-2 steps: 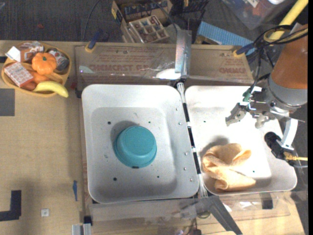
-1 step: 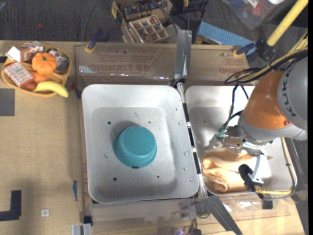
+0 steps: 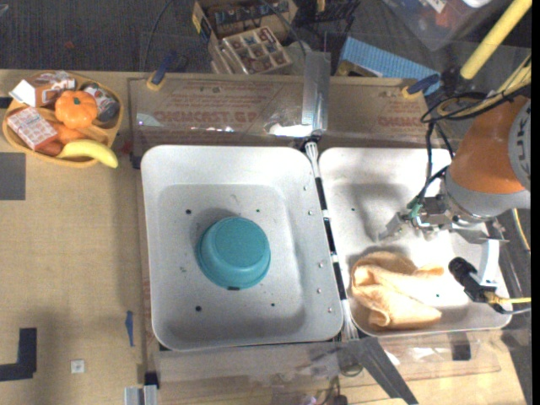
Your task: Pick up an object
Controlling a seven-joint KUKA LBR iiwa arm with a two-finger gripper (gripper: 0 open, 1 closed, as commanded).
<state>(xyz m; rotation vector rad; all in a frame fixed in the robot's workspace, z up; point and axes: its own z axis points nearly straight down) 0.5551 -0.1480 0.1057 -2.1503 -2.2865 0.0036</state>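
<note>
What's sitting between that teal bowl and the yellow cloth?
Nothing loose. In the camera view, the teal bowl and yellow cloth lie in separate white bins; between them are bare bin floor and the two bins' adjoining rims.

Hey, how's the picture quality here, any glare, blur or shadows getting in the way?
Camera view: glare on the clear sheet behind the bins washes out its lettering; the right bin is brightly lit, nearly blown out; the teal bowl casts a soft shadow in the left bin; the gripper and the yellow cloth look slightly soft; the background clutter is dim.

Even overhead light, soft focus, bins glaring
</note>
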